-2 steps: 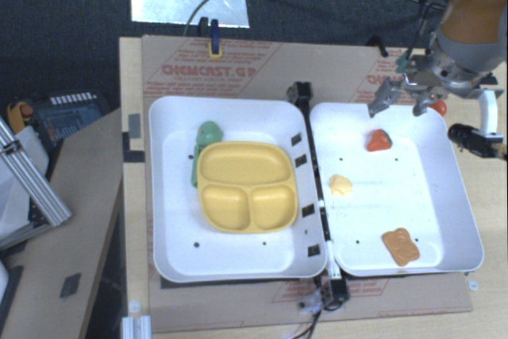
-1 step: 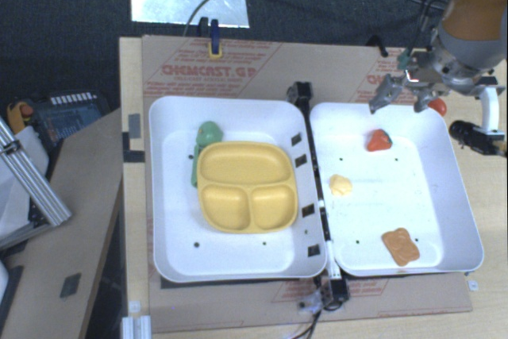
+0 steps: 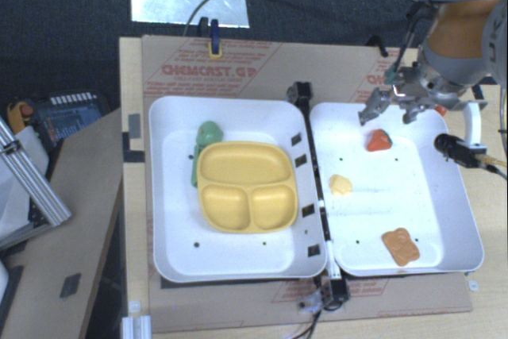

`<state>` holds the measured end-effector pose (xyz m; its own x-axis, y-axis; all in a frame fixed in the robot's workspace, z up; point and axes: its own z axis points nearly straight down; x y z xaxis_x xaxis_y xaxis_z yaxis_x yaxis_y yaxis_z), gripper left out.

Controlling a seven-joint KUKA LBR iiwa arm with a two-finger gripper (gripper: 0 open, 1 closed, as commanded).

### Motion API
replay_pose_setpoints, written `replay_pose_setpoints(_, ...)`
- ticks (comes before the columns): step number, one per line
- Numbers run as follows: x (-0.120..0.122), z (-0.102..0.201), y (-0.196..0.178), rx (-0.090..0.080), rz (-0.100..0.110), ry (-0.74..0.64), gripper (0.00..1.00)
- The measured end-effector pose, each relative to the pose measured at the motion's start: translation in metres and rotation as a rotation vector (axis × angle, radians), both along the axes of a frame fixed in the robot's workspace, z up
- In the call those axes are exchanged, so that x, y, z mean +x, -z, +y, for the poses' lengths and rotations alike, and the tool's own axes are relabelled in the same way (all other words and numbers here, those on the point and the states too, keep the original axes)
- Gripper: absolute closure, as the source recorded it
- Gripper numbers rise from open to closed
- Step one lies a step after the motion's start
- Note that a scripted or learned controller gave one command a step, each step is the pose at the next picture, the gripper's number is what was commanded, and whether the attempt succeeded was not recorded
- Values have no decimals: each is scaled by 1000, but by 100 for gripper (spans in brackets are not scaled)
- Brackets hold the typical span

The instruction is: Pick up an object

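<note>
The fingers (image 3: 390,112) hang wide open with nothing in them, just above the small red toy (image 3: 379,140), which looks light, smooth and best pinched across its middle.

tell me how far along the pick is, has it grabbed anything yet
Nothing looks picked yet. The end effector hovers open over the back of the right bin, just above the red-orange piece, with nothing between its fingers. That piece, the pale yellow piece and the brown piece all lie on the bin floor. Left to do: descend, close on one, probably the red-orange one, and lift.
</note>
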<state>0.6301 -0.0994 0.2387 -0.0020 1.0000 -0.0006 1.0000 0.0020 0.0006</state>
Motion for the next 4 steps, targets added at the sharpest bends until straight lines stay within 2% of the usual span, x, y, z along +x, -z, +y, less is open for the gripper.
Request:
replay_pose_setpoints(2, -8, 3, 88, 1, 2, 1, 0)
replay_pose_setpoints(3, -7, 2, 75, 0, -2, 2, 100)
replay_pose_setpoints(4, -6, 2, 20, 0, -6, -1, 100)
